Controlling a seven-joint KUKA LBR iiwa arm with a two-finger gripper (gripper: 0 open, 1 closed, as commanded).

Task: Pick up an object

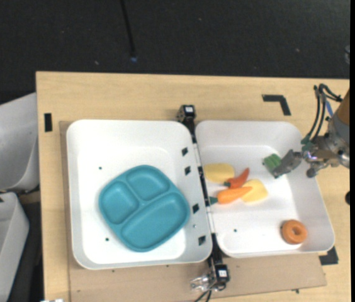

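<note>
The right bin (303, 197) holds several toy foods. A pale yellow piece (219, 172) lies by its left wall, with a red pepper (239, 177), an orange carrot (230, 196) and another yellow piece (257, 192) beside it. An orange donut (294, 231) rests near the bin's front right corner. A small green item (271, 162) sits at the back right. My gripper (287, 164) reaches in over the right rim, its tip right beside the green item; whether they touch is unclear.
A blue divided plate (143, 206) lies in the left bin (83, 168). Black clips (197, 187) line the wall between the bins. Cables (321, 115) hang along the arm at the right edge. A white housing (4, 146) stands left of the bench.
</note>
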